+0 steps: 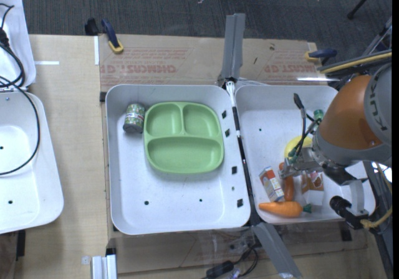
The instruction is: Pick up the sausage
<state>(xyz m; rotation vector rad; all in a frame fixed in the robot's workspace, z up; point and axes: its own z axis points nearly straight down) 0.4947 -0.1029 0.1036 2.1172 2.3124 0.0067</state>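
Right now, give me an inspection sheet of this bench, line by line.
Surface: two white bins side by side, left bin and right bin, on a cardboard-covered bench.
Job's things: sausage, reddish-brown, in the right bin, lying between a small red-and-white carton and the pincer.
Clutter: carrot at the right bin's near edge; yellow item partly hidden by the arm; green divided plate and small can in the left bin.
Grippers: pincer low over the right bin beside the sausage.
Cables: black cable looping over the white tubs at far left.
Surroundings: clamps on the bench's far edge; dark carpet beyond.
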